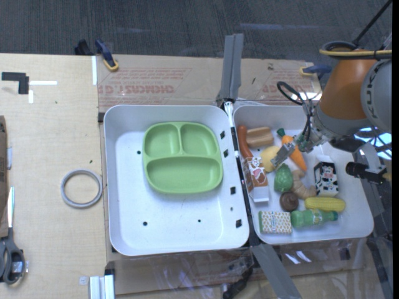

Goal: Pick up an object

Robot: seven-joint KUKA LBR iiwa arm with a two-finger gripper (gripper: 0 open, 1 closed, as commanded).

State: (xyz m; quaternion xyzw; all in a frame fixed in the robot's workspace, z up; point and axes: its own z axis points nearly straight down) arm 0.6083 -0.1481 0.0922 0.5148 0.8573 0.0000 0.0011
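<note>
The right bin (358,229) holds several toy foods. Among them are a hot dog bun (259,134), a yellow lemon (269,157), an orange carrot (298,157), a green pepper (283,179), a cow-patterned milk carton (325,178), a corn cob (324,204), a green bottle (312,218) and a green cracker box (275,222). My gripper (290,151) reaches down from the orange-banded arm (346,89) into the upper middle of this bin. Its tip is right by the carrot and the lemon. Nothing is visibly lifted.
The left bin (124,223) holds a green divided plate (182,157). A grey divider (232,73) stands between the bins at the back. A tape ring (81,187) and scissors (11,254) lie on the bench to the left.
</note>
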